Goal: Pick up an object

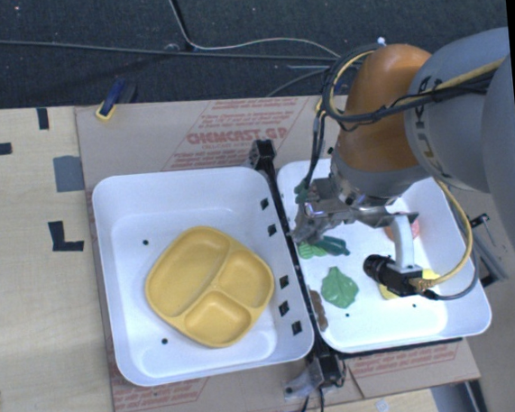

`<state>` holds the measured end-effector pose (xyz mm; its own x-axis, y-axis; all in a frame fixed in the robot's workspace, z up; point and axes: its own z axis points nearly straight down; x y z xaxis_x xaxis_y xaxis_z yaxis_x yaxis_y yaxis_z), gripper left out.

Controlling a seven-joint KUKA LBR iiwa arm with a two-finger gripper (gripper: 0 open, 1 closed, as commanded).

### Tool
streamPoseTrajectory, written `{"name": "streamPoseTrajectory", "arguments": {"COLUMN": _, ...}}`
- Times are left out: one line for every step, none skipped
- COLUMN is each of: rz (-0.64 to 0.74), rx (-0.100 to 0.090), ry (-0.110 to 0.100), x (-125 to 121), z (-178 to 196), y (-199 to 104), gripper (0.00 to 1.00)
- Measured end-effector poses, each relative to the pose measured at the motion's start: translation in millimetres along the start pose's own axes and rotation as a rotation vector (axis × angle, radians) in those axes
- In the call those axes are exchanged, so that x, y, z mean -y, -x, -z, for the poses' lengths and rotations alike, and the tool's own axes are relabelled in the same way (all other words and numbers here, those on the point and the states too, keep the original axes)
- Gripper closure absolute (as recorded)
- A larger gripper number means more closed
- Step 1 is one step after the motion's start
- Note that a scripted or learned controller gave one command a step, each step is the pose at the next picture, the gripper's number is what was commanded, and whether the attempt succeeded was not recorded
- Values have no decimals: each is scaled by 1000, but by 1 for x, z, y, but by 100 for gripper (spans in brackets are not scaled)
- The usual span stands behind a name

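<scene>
My gripper (316, 225) hangs low over the left part of the right bin (459, 321), close to the wall between the two bins. Just under it lies a dark green, leafy thing (323, 246), partly hidden by the gripper; whether they touch is unclear. A lighter green leaf-shaped piece (340, 287) lies a little nearer the front, apart from the gripper. A small brown object (317, 306) rests against the bin's left wall. Nothing is visibly held.
The left bin (118, 259) holds a yellow divided plate (211, 285) in its middle. The grey arm with its orange band (385, 116) covers the back of the right bin. Cardboard and bench lie around the bins.
</scene>
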<state>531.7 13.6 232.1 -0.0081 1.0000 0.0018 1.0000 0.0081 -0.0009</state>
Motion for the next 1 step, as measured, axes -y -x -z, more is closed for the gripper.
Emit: {"name": "streamPoseTrajectory", "arguments": {"rz": -2, "rx": 2, "ry": -3, "x": 3, "z": -14, "y": -50, "gripper": 100}}
